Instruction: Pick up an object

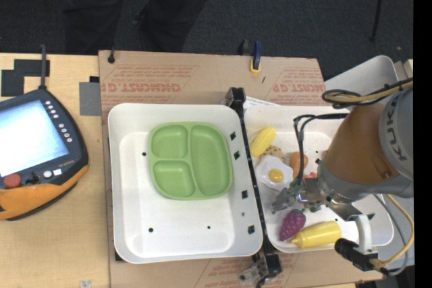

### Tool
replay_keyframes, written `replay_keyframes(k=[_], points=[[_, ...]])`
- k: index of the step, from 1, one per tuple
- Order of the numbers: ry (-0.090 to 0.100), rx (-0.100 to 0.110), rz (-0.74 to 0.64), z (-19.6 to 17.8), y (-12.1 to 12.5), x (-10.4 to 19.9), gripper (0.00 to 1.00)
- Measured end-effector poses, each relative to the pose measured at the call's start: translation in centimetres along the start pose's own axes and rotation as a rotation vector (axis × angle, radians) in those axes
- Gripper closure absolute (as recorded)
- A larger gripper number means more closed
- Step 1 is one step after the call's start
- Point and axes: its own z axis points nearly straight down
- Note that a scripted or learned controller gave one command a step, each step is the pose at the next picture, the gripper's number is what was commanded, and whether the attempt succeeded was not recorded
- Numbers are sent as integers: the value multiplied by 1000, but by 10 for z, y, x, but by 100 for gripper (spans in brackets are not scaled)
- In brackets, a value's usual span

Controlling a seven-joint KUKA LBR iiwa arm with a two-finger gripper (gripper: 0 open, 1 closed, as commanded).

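Yellow squeeze bottle (317, 234) lies on its side at the near edge of the right bin (382, 229), purple grape bunch (292, 224) touching its left end. Gripper (291, 198) sits low in that bin just above the grapes, right of the fried egg (275, 174); can't tell if its tips are apart or together, and nothing is visibly held. Corn cob (262, 141) lies at the back left of the bin, an orange piece (297, 161) just right of the egg. Arm (370, 152) covers the bin's right half, black cable looped over it.

Left bin (128, 212) holds a green divided plate (191, 160), three compartments. Both bins rest on a cardboard sheet (169, 81) with red print, upside down and too blurred to read. Blue-and-yellow clamp (256, 57) grips its far edge. Wooden bench (40, 246) underneath. Control pendant (34, 155) with a lit screen and orange underside sits far left. Dark carpet (304, 3) behind.
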Motion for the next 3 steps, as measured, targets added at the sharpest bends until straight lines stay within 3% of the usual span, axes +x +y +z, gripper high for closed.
replay_keyframes(k=[1, 2, 3], points=[[-1, -6, -1, 30, 0, 2, 0], [-1, -9, 7, 18, 1, 0, 100], [-2, -11, 1, -27, -2, 7, 100]])
